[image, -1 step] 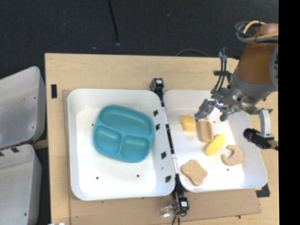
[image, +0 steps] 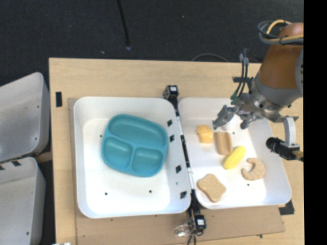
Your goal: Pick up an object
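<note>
The right bin (image: 276, 188) holds several food pieces: a small orange-yellow block (image: 205, 134), a tan cylinder (image: 223, 143), a yellow lemon-like piece (image: 234, 157), a bitten tan ring (image: 253, 169) and a toast slice (image: 211, 187). My gripper (image: 232, 116) hangs over the back of that bin, just above and right of the orange-yellow block, with its fingers spread and nothing between them. The orange-banded wrist (image: 278, 68) rises behind it at the right.
A teal divided plate (image: 135, 145) lies in the left bin (image: 92, 198). A divider with black clips (image: 181, 152) separates the bins. White chair parts (image: 20, 121) stand past the bench's left edge. A black fitting (image: 281, 147) sticks over the right bin's right rim.
</note>
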`<state>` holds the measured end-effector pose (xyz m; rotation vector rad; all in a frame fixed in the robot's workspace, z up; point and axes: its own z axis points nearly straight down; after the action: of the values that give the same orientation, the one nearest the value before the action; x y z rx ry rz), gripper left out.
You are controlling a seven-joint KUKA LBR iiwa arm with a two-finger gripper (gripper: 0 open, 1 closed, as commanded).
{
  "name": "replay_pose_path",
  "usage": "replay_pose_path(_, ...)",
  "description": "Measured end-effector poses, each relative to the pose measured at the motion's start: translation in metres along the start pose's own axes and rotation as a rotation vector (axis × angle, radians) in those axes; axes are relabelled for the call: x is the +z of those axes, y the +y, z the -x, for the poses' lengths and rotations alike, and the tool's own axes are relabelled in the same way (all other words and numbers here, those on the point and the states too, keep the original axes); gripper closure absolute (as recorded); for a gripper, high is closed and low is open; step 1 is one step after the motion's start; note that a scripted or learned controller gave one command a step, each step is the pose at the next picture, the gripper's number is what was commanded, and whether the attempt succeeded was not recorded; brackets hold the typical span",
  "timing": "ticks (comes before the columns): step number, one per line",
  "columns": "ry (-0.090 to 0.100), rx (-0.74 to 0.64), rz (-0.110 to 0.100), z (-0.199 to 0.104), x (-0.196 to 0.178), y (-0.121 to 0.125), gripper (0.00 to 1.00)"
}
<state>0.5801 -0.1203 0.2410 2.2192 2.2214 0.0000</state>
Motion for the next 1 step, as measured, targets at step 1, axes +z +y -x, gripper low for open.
replay_pose_path(1, -0.001, 0.003, -0.004, 0.0055, 0.043, -0.0003, 0.0)
